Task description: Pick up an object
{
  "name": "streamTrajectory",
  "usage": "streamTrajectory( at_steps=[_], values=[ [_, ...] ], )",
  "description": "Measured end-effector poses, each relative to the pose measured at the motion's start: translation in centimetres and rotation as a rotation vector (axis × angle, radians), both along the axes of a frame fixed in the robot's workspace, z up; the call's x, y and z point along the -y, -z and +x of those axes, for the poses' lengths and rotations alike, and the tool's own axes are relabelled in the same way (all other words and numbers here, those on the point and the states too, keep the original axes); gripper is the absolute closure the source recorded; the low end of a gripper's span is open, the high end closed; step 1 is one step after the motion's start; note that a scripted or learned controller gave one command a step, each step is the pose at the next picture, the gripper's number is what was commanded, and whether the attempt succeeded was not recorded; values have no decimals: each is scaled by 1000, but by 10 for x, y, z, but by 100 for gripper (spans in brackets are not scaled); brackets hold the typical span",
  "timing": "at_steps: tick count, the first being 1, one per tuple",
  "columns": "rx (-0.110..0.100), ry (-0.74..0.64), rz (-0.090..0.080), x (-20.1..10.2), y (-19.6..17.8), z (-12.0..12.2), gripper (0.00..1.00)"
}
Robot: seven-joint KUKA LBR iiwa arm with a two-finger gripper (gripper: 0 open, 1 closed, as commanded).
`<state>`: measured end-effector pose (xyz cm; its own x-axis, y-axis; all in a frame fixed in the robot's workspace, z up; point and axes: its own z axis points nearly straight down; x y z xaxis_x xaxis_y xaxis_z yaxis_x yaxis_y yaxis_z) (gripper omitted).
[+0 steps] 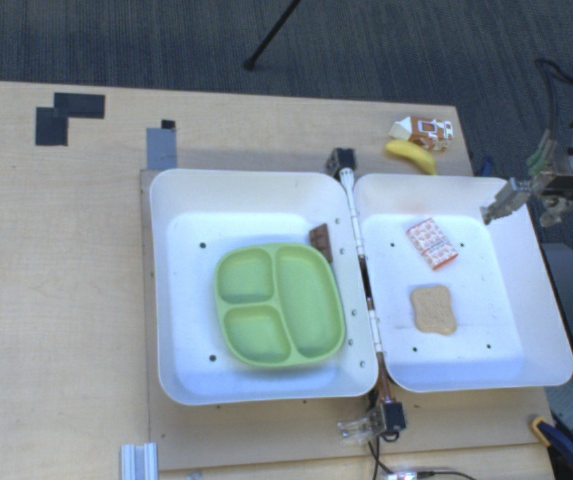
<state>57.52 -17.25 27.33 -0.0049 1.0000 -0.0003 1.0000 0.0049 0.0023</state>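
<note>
In the right bin (526, 318) lie a red-and-white patterned packet (432, 242) and, nearer the front, a tan slice of toast (433, 309). The left bin (181, 268) holds a green three-compartment plate (278, 304), and a small brown block (319, 236) sits beside the plate's far right corner. My gripper (504, 203) hangs over the far right corner of the right bin, well to the right of the packet and apart from every object.
A yellow banana (411, 154) and a small printed carton (430, 130) lie on the bench behind the right bin. A black clamp (342, 159) sits at the far end of the divider between the bins. Cables and a connector (386, 418) lie at the front.
</note>
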Motion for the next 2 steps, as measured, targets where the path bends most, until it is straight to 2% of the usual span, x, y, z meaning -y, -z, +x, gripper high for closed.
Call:
streamTrajectory(
  at_steps=[1, 2],
  values=[
    [-4, 3, 2, 33, 172, -46, 0],
    [4, 2, -1, 33, 160, -43, 100]
  ],
)
